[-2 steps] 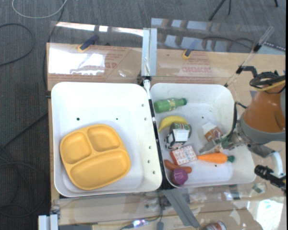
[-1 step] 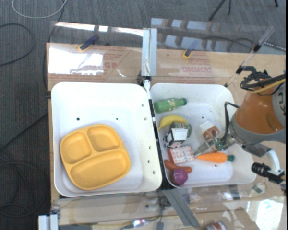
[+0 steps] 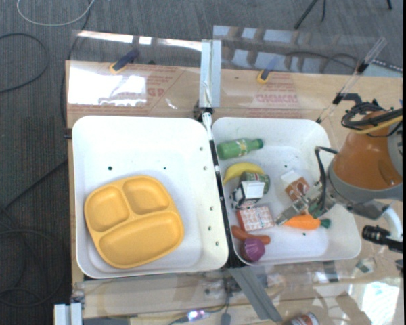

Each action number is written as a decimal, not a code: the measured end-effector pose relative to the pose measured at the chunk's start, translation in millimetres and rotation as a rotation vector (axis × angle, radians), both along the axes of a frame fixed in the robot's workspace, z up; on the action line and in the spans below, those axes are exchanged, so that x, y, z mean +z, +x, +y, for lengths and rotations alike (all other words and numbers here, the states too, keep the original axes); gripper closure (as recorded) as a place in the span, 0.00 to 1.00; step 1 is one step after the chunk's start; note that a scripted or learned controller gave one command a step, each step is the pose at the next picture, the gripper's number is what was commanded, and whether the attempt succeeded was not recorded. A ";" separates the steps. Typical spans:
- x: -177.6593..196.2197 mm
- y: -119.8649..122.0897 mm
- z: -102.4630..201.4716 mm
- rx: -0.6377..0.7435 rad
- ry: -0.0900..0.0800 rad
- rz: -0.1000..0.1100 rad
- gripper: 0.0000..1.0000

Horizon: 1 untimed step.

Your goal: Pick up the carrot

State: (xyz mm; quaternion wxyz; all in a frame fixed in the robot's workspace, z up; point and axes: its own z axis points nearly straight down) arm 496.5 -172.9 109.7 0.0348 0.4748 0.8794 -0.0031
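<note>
Dark grey carpet, crossed by black cables, is seen around a wooden counter (image 3: 81, 93) on which two shallow white bins are set side by side. From the right the arm (image 3: 365, 161) is reached down into the right bin (image 3: 284, 131), and its pincer (image 3: 310, 205) is placed just above and touching, or almost touching, the carrot (image 3: 304, 223), which is laid flat near the bin's front right corner. The approach step is judged to be in hand; a grasp is not shown, since the carrot is not seen between the fingers. How wide the pincer stands cannot be told, as its tips are blurred against the clutter. For the next move, the pincer would need to be settled astride the carrot's narrow body, closed, and then lifted straight.

Within the right bin are also kept a green bottle (image 3: 240, 147), a yellow banana (image 3: 240, 172), a small printed packet (image 3: 250, 188), a pink checked card (image 3: 255, 217), a purple cup (image 3: 254, 248) and a brown packet (image 3: 296, 187). In the left bin (image 3: 122, 131) a yellow divided tray (image 3: 134, 219) is laid, its three compartments bare.
</note>
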 end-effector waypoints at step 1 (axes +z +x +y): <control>14.3 6.6 -0.3 0.003 -0.006 -0.022 1.00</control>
